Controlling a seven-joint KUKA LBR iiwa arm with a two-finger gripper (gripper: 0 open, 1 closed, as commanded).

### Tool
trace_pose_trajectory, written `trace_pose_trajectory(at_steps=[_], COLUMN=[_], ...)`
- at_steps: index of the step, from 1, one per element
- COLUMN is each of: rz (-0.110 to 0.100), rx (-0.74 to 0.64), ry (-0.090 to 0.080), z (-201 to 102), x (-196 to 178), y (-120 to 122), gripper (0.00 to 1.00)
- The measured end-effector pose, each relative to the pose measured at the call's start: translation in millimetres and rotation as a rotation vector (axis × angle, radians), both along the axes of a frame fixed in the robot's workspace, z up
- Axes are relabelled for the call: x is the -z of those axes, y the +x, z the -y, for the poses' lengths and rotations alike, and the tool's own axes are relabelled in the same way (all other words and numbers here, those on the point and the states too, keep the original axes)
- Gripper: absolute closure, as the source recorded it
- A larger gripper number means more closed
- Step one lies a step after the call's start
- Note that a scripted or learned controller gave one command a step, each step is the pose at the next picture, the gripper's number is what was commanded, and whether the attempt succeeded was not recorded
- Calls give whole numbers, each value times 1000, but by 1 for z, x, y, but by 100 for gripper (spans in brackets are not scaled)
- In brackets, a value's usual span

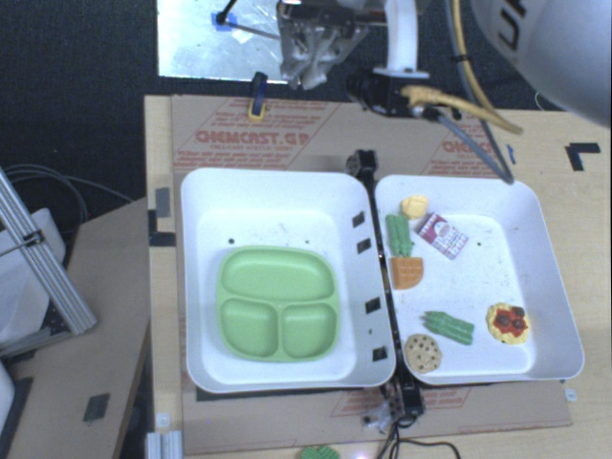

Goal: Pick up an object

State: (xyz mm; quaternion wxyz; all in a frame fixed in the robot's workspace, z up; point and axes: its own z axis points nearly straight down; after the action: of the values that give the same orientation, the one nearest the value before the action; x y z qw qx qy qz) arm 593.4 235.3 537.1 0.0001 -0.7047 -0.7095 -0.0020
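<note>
Glossy green three-compartment plastic tray (277,302) in left white bin (206,256); small toy foods in right bin (550,256); cardboard-covered bench (287,137); metal gripper (311,65) state unclear.

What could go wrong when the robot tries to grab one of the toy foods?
1. The carrot, green veggie and cookie lie close to the right bin's inner wall, so a finger might bump the wall.
2. The yellow piece and red packet sit near each other, so the gripper may nudge one while reaching for the other.
3. The pizza looks flat, so the fingers might slide over it.
</note>
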Motion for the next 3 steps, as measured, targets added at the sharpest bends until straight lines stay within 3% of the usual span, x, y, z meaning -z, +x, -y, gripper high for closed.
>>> trace_pose_trajectory(at_steps=[1,2,3], rz=[-3,0,-3], rx=[0,8,0], ry=[-1,-3,-1], z=[0,2,1], x=[1,4,1], y=[-74,8,-61], gripper=[100,100,100])
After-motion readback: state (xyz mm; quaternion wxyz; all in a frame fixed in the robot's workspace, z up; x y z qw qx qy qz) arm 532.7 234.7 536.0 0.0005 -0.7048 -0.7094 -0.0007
